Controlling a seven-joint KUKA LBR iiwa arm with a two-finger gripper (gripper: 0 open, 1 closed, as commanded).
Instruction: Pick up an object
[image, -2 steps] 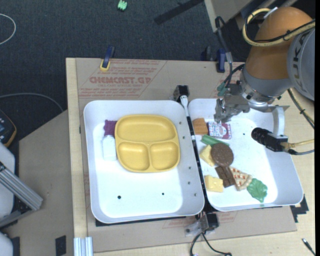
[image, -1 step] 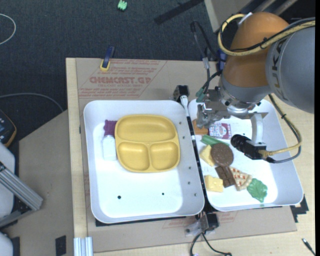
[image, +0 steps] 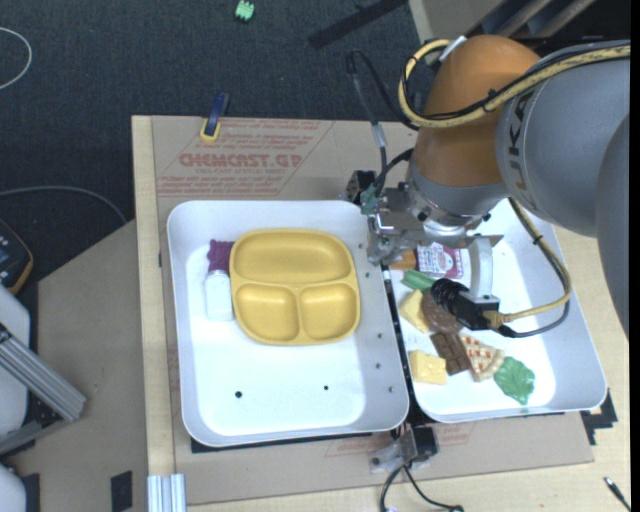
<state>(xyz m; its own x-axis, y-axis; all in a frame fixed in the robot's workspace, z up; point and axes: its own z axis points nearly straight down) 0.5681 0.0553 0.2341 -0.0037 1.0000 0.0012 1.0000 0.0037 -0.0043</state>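
My gripper (image: 408, 252) hangs low over the back left corner of the right bin (image: 578, 352), beneath the orange wrist band. A pink and white packet (image: 441, 262) lies just right of it, and a small orange piece (image: 401, 266) peeks out under it. Nearer the front lie a pale yellow piece (image: 411, 309), a brown bar (image: 447, 340), a yellow cheese wedge (image: 428, 368), a waffle-patterned slice (image: 486, 358) and a green leafy toy (image: 516, 380). The arm hides the back of this bin.
The left bin (image: 186, 335) holds a yellow divided tray (image: 295, 285) and a white bottle with a purple cap (image: 217, 284) along its left side. The wall between the bins (image: 392, 330) runs just left of the gripper. A yellow and blue tool (image: 213, 119) lies on the cardboard behind.
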